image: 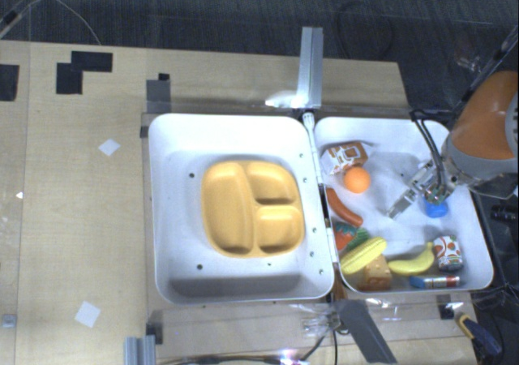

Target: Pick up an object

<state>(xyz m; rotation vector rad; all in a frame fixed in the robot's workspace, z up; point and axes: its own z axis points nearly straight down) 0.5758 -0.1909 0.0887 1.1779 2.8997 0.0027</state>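
The right bin (470,229) holds several small objects. There is a snack packet (345,156), an orange ball (357,181), a red sausage (345,209), a yellow wedge (362,252) on a brown bread piece (375,276), a banana (409,260), a small can (448,251), a marker (434,281) and a blue cap-like piece (436,209). My gripper (408,199) hangs over the bin's middle right, pointing down-left. It is right of the orange ball and just left of the blue piece. I see nothing held in it.
The left bin (174,217) carries a yellow divided tray (247,208). A metal post (311,67) stands behind the seam between the bins. The arm's orange band (486,124) overhangs the right bin's far right corner.
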